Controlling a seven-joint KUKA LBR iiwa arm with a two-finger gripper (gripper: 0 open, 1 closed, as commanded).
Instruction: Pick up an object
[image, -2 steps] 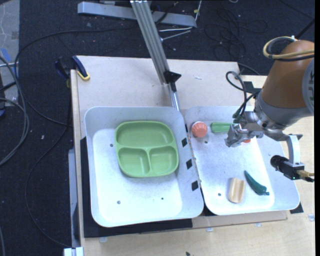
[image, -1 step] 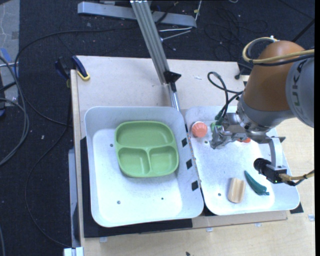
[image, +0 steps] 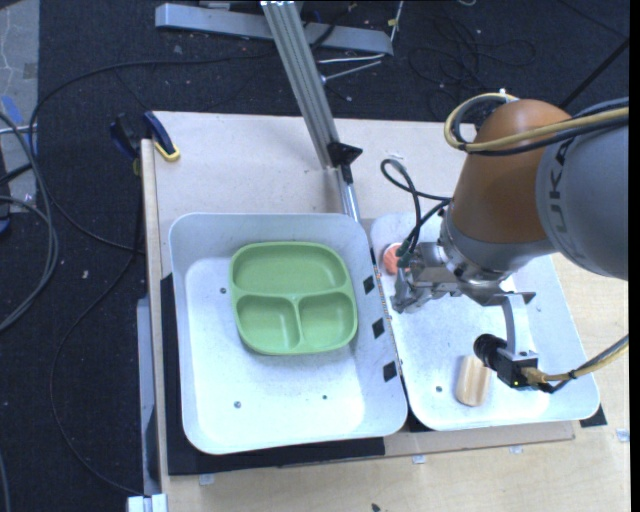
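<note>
We see the tan block (image: 471, 381) lying below-right of the gripper (image: 408, 292), whose grip state we cannot tell.

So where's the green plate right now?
The green plate lies in the left bin, toward its upper middle, apart from the arm, which is over the right bin.
</note>
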